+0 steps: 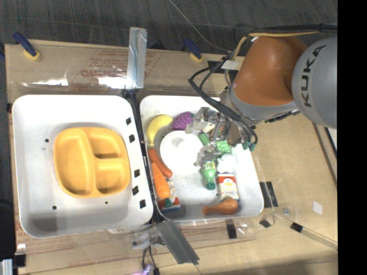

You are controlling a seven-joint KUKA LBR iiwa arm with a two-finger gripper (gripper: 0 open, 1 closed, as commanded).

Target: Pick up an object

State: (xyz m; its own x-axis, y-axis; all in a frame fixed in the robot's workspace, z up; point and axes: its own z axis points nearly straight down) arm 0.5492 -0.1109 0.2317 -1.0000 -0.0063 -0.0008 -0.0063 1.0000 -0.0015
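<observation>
Tool [211, 137] low in right bin [252, 171], over clutter; open or closed: cannot tell. Likely target green bottle [209, 174], at 6 o'clock of tool, beside white plate [179, 150]. Judged light, rigid, slick plastic; pinch across body, not cap.

Green bottle [210, 175] lies in right bin [252, 171].

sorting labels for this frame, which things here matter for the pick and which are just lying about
Part of the job:
pincer, low in the right bin
green bottle
banana
carrot
drumstick
grapes
white plate

Just lying about:
yellow tray in the left bin
blue clamps
</observation>
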